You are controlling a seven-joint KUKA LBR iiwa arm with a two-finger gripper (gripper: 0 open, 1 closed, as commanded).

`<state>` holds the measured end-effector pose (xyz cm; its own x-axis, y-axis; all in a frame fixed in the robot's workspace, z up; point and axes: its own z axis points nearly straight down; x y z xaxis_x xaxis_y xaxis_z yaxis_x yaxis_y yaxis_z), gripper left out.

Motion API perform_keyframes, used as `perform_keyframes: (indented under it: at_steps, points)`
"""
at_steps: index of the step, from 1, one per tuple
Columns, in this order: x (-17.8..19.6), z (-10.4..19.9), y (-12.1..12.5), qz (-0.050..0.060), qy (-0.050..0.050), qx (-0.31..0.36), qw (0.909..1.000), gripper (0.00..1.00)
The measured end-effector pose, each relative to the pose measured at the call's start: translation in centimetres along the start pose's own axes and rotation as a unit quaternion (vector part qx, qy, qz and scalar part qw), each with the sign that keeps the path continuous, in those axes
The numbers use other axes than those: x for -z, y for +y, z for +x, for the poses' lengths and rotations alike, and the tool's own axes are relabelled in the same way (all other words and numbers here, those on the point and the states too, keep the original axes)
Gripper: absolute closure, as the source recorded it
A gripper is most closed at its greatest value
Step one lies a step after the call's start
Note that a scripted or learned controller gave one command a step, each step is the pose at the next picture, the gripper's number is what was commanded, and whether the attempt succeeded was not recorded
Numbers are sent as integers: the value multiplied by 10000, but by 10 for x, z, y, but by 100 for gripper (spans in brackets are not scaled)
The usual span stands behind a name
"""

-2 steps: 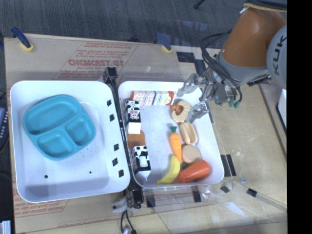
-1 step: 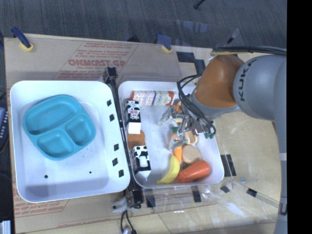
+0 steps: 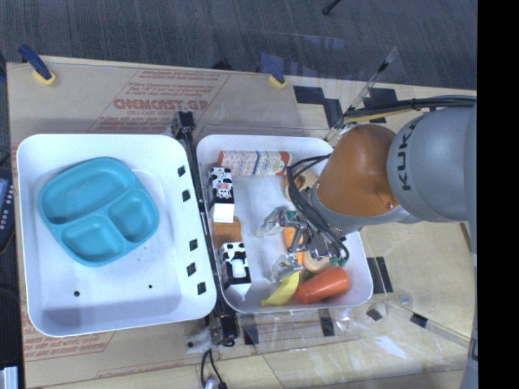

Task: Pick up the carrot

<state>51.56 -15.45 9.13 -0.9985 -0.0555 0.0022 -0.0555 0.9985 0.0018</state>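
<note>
At the far left, the left bin [image 3: 49, 298] is seen on the cardboard-covered bench [image 3: 146, 96]. A blue divided plate [image 3: 97, 209] is laid in its upper left part, with three compartments turned upward. Between the two bins, a black divider strip [image 3: 195, 217] with small black clips is seen.

The right bin [image 3: 243, 146] is crowded. Along its left wall a column of small things is arranged: a black-and-white cow-patterned box [image 3: 220, 185] at the top, a white block [image 3: 223, 213] below it, an orange-brown block [image 3: 227, 233] below that, and a second cow-patterned box [image 3: 235, 264] nearest to the front. At the back wall a carton with an orange and white label [image 3: 253, 162] is laid on its side.

Near the front wall of the right bin, a yellow banana-like piece [image 3: 281, 292] is found, and the carrot [image 3: 322, 284] is touching it on its right side. The carrot is lying flat, orange-red, close to the front right corner of the bin.

The gripper [image 3: 302, 245] is lowered into the middle of the right bin, just above and behind the carrot. A small orange thing is seen around its metal parts, but what it is cannot be told. Whether the tool is open or closed cannot be told. The carrot is not seen within it.

On the right, the grey arm [image 3: 430, 168] with its orange band [image 3: 357, 177] is reaching over the bin's right edge.
</note>
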Motion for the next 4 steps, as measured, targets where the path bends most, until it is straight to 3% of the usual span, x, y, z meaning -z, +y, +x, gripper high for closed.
perform_keyframes:
  at_steps: [1, 2, 3, 4]
  points:
    - [11, -3, 2, 6, -18, 48, 10000, 100]
    - [105, -51, 85, -1, -67, -560, 9984, 100]
    - [102, -49, 82, 8, -29, -587, 9983, 0]
    - [19, -12, 56, 20, -42, 668, 9978, 0]
